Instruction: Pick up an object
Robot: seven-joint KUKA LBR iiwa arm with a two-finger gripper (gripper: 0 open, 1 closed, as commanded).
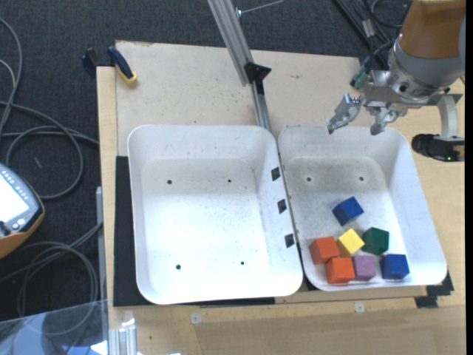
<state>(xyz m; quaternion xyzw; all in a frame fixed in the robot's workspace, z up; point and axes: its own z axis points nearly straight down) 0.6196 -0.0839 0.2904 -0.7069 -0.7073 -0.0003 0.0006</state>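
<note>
Several small coloured cubes lie in the right bin (414,191), gathered in its near part. A blue cube (347,210) sits a little apart, further back. In front of it are a yellow cube (351,240), a green cube (376,239), two orange cubes (324,249) (340,269), a purple cube (365,266) and a second blue cube (395,266). My gripper (358,123) hangs open above the far rim of the right bin, well behind the cubes, with nothing between its fingers.
The left bin (140,161) lies beside the right one. A slanted metal rail (235,39) crosses the board behind the bins. A blue and yellow clamp (121,63) sits at the board's far left corner. Cables lie on the floor at left.
</note>
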